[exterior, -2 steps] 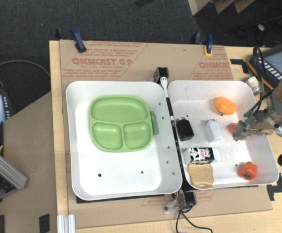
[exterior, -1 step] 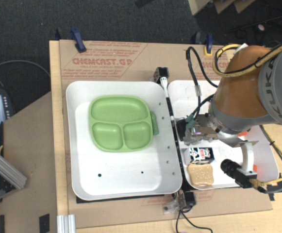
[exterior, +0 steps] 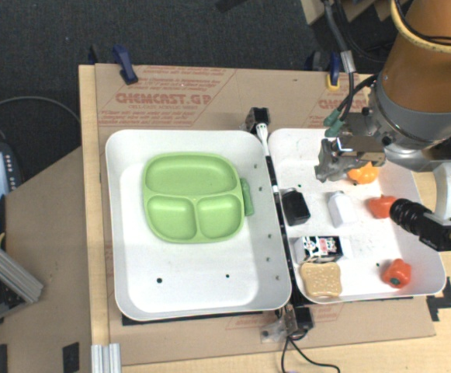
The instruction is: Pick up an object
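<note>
Camera view, looking down on the bench point(exterior: 178, 92): the arm point(exterior: 427, 53) is reaching in from the upper right of the frame, and the gripper point(exterior: 330, 168) is hanging over the upper middle of the right bin point(exterior: 303, 142). Whether it is set wide or narrow cannot be told from this angle. An orange piece point(exterior: 363, 175) is lying just beside the gripper on its right, partly covered by it, and contact between the two cannot be confirmed.

The other loose items are all sitting in the same bin:
- A red-orange piece point(exterior: 380, 206) is resting right of centre.
- A small white cylinder point(exterior: 336, 207) is lying below the gripper, apart from it.
- A black block point(exterior: 294, 207) is sitting near the bin's left wall.
- A black-and-white packet point(exterior: 321, 246) is lying lower down, with a tan bread slice point(exterior: 321, 280) just below it at the bottom edge.
- A second red-orange item with a green tip point(exterior: 397, 273) is resting in the lower right corner, well apart from the rest.

The left bin point(exterior: 194, 286) is holding a green divided plate point(exterior: 192, 196) in its upper half, lying flat. A blue clamp point(exterior: 124, 64) is gripping the bench edge at upper left.
</note>
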Controlling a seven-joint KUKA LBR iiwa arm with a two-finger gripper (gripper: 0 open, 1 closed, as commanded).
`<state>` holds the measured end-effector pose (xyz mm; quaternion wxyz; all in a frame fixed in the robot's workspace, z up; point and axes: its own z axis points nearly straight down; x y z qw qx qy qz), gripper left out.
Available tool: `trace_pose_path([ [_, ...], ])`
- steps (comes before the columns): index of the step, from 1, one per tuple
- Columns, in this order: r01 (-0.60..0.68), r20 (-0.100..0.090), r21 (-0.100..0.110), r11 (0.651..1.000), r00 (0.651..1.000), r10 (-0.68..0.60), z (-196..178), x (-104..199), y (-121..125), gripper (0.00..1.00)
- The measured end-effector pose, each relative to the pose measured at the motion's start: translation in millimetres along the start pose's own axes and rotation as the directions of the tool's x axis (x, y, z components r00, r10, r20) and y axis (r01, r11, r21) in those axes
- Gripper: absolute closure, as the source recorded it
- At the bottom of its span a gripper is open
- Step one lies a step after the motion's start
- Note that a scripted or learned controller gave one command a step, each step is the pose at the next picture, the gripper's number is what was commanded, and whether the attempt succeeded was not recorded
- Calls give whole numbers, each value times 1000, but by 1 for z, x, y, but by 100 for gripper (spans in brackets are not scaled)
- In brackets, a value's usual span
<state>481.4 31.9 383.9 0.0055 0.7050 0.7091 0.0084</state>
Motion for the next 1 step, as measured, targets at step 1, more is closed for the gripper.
trace_pose_path([
  [1, -8, 6, 28, 1000, 1000, 8, 106, -16, 39, 100],
])
